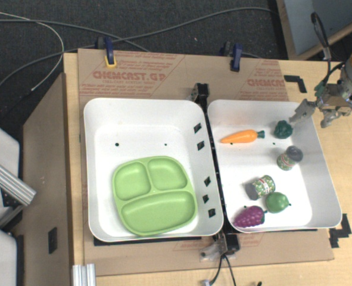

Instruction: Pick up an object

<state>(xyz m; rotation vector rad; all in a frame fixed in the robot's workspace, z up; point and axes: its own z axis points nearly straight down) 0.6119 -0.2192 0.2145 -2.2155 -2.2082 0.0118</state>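
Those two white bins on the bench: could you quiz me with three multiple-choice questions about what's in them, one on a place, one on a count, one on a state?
1. Where does the green three-compartment plastic plate lie?
A. in the left bin
B. in the right bin
C. on the cardboard

2. How many small toy items lie in the right white bin?
A. two
B. four
C. six

3. How does the orange toy carrot lie?
A. standing upright
B. flat on the bin floor, alone
C. on top of the purple toy grapes

Answers:
1 A: the plate fills the lower part of the left white bin.
2 C: the right bin holds carrot, dark green toy, grey-green can, patterned can, green round fruit, grapes.
3 B: the carrot lies flat, apart from the others.
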